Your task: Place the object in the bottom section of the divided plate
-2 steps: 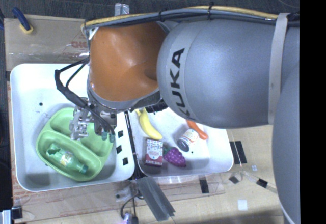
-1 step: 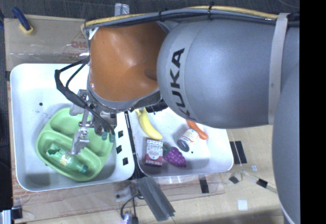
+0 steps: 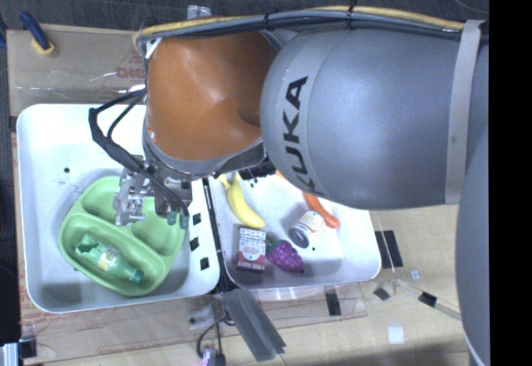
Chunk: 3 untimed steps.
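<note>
end effector (image 3: 150,205) over the divided plate's (image 3: 98,200) 2 o'clock section in the left bin (image 3: 41,148), grip state can't tell. green bottle (image 3: 106,260) lies in the plate's 6 o'clock section. arm (image 3: 374,98) reads "kuka". right bin (image 3: 362,252): banana (image 3: 242,203), grapes (image 3: 284,255), can (image 3: 306,229), small carton (image 3: 251,249), print unreadable

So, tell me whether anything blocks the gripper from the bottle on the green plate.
Nothing visible does. The gripper hovers over the divided plate's upper sections, and the green bottle lies uncovered in the bottom section, just below-left of it.
</note>
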Each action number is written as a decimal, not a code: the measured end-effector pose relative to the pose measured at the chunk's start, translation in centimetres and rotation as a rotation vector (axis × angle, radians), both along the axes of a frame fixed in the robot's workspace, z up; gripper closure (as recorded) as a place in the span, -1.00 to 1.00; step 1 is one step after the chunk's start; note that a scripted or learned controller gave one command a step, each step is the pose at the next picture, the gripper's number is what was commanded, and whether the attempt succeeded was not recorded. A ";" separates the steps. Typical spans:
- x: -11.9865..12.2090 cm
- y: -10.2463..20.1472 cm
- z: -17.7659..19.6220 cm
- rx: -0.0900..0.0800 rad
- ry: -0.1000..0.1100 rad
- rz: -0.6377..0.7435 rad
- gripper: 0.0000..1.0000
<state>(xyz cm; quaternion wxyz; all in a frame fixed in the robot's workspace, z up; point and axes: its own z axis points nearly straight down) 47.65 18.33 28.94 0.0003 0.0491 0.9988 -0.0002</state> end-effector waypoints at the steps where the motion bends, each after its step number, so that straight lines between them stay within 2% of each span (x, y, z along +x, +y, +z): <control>1: -0.1 -3.8 -12.1 -0.002 0.006 -0.032 1.00; 2: 0.1 -3.1 -4.1 0.001 -0.003 -0.053 1.00; 3: -0.1 1.3 -9.2 -0.001 0.004 0.096 1.00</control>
